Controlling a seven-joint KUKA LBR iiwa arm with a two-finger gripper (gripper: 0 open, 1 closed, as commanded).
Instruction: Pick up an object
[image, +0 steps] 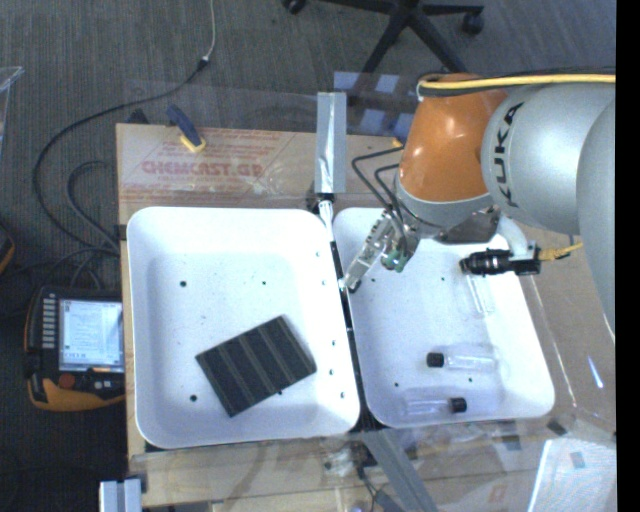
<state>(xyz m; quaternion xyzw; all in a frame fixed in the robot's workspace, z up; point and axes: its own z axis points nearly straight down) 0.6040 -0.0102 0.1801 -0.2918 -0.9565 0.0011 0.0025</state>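
Observation:
A black ribbed rectangular block (256, 364) lies flat in the left white bin (160, 250), toward its front. In the right bin (520, 390) lie small clear vials with black caps: one (460, 358) near the middle, one (432, 406) at the front, and a clear tube (480, 295) farther back. My gripper (372, 258) hangs under the orange band at the right bin's back left corner, close to the divider between the bins, pointing down and left. It is well apart from the block and the vials. I see nothing held in it.
The grey arm body (560, 150) covers the right bin's back right. A black and yellow cable plug (500, 263) sticks out below the wrist. A teach pendant (75, 345) sits on the floor at left. A blue clamp (185, 128) and metal bar (330, 145) stand behind the bins.

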